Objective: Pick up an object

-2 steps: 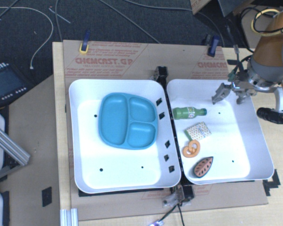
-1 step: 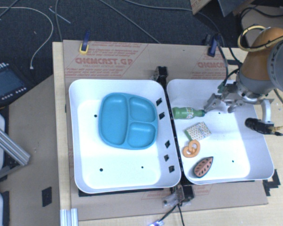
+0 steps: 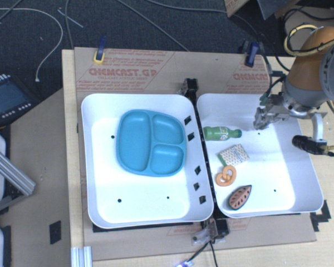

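Note:
The right bin (image 3: 284, 166) holds a green bottle (image 3: 221, 133) lying on its side, a checkered packet (image 3: 234, 154), an orange pretzel-shaped piece (image 3: 226, 176) and a brown oval object (image 3: 240, 197). My gripper (image 3: 261, 119) hangs over the upper part of that bin, to the right of the green bottle and apart from it. Nothing shows between its fingers.
A blue divided plate (image 3: 151, 143) lies in the left bin (image 3: 100, 166). A black divider with clips (image 3: 196, 149) runs between the bins. The arm's wrist (image 3: 312, 77) comes in from the upper right. Cables lie on the floor at the back.

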Controlling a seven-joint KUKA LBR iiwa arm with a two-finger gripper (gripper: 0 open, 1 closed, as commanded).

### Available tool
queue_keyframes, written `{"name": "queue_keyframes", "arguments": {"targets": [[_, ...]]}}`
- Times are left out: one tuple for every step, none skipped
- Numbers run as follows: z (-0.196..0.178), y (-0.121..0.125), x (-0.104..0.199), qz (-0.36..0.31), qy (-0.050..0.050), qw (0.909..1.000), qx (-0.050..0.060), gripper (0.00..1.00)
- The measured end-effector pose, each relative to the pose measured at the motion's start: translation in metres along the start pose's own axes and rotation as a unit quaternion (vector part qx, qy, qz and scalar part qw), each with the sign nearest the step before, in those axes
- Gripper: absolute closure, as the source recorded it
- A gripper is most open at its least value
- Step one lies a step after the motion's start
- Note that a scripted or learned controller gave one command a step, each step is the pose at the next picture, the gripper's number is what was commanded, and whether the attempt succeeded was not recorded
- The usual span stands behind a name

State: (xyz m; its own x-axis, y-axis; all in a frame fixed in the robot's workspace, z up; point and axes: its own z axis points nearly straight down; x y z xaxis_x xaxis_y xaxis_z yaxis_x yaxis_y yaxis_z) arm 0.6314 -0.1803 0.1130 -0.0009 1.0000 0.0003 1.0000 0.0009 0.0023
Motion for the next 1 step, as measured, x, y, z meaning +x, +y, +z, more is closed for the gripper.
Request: {"name": "queue_keyframes", "arguments": {"targets": [[-0.0586,-0.0065,-0.0057,0.001,-0.001,1.0,-0.002,1.0]]}}
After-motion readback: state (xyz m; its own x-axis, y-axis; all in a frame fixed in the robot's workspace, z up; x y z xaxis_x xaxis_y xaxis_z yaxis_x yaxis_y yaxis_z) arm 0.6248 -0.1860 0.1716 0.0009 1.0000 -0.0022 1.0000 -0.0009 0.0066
